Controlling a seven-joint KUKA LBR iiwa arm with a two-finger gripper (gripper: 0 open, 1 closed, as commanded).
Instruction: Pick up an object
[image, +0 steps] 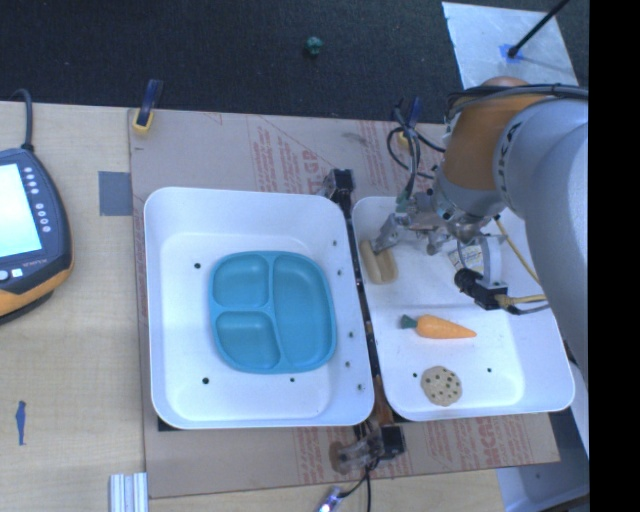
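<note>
Right bin (540, 395), near end: cookie (440, 385). Beyond it, carrot (441, 327), mid-bin. Far left corner: tan bread-like piece (379, 262), gripper (400, 235) directly above, one finger (386, 236) at its top; finger spread cannot tell. Left bin (180, 230): blue divided plate (272, 311), centred.

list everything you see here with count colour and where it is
bins: 2, white, side by side on the bench
plate: 1, blue, three sections, middle of the left bin
carrot: 1, orange with green top, middle of the right bin
cookie: 1, tan with dark chips, near edge of the right bin
bread piece: 1, tan, far left of the right bin
handheld screen: 1, grey and orange, bench's left edge
arm: 1, grey with orange band, over the right bin
claw: 1, metal, just above the bread piece
</note>
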